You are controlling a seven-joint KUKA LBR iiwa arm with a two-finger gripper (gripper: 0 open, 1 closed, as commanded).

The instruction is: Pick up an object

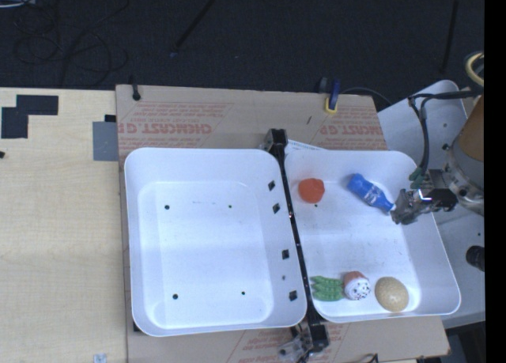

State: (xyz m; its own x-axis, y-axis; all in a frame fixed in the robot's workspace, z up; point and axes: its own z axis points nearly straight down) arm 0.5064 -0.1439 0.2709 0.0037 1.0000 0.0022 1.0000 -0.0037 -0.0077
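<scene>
Nearest the camera, along the front wall of the right bin, three things lie in a row: a green item, a white ball with red spots touching it, and a tan egg-shaped object just beside that. All three rest free on the bin floor.

Further back, a blue bottle lies on its side, tilted, with its lower end pointing toward the bin's right wall. An orange-red ball sits well apart from it, close to the divider between the bins. The left bin lies beside it on the table.

The end effector hangs at the right rim of the right bin, just beside the lower end of the blue bottle. Whether it is spread or pressed together cannot be told; the dark parts blur together there. Nothing can be seen between its fingertips.

The step in hand looks like the approach, and no grasp is made yet. The blue bottle seems the likely target, being nearest. The next move would call for shifting a little toward the bin's middle to centre over the bottle's body, turning across its long axis, then descending. The sloped bin wall close by may crowd one side.
</scene>
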